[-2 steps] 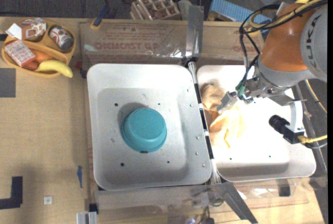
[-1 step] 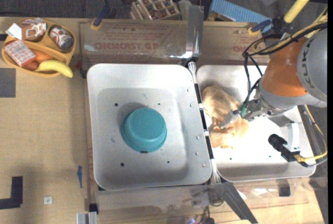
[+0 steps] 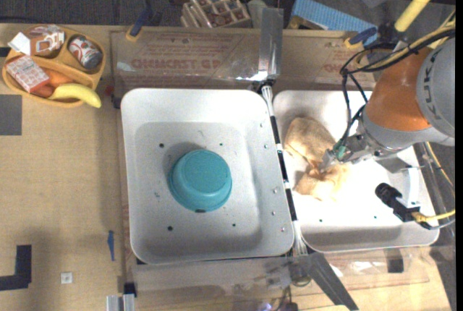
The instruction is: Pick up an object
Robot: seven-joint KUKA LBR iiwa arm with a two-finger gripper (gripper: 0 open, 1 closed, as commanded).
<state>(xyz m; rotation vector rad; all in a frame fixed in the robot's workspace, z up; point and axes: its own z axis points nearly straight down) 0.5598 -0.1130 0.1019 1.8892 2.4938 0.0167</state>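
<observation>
A tan, lumpy, bread-like object (image 3: 309, 143) lies in the left half of the right bin (image 3: 362, 223). My gripper (image 3: 336, 157) is down at this object's right side, touching or nearly touching it where its upper and lower lumps meet. A smaller tan lump (image 3: 318, 186) sits just below the gripper. An upturned teal bowl (image 3: 201, 179) rests in the middle of the left bin (image 3: 145, 121), far from the gripper.
The arm, with its orange band (image 3: 394, 103), comes in over the right bin's upper right corner. A yellow tray (image 3: 43, 74) with toy food and a banana stands on the bench at the far left. A cardboard strip (image 3: 188, 60) runs behind the bins.
</observation>
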